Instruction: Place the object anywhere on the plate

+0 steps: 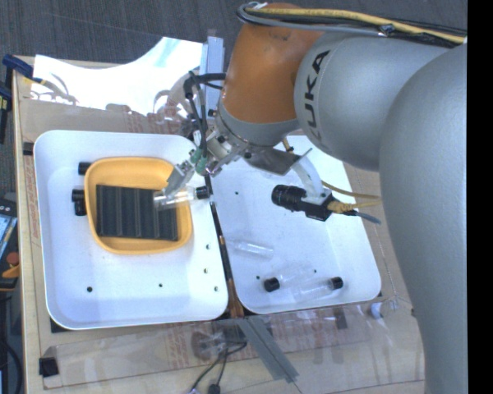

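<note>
the gripper (174,189) hovers at the yellow plate's (107,173) three o'clock rim; whether its fingers are open or closed, i cannot tell.

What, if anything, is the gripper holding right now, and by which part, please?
It cannot be told. The gripper hangs over the right rim of the yellow plate in the left bin, and nothing can be made out at its tip.
</note>
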Available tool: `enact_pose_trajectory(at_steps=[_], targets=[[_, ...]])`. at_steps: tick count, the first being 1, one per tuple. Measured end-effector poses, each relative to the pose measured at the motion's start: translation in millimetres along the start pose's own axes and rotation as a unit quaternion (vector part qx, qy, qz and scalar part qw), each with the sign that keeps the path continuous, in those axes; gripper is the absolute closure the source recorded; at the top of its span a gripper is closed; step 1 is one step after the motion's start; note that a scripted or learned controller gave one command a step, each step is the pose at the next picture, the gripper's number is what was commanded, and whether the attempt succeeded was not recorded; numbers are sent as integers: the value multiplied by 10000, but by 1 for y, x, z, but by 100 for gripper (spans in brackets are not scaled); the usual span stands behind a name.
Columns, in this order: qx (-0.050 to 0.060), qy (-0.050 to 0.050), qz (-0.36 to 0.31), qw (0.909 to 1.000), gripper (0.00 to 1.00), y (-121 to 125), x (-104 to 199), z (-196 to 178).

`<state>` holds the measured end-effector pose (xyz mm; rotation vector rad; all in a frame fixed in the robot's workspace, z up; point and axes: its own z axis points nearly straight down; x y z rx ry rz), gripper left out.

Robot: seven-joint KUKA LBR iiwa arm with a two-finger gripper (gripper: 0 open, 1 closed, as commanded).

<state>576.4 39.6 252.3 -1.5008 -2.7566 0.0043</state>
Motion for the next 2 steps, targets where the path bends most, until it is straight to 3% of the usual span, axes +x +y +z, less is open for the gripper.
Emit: enact_pose_trajectory(at_steps=[1, 2], targets=[[6, 8, -251, 9997, 0, -5, -19, 9], [-3, -2, 9, 10000, 0, -8, -23, 8]])
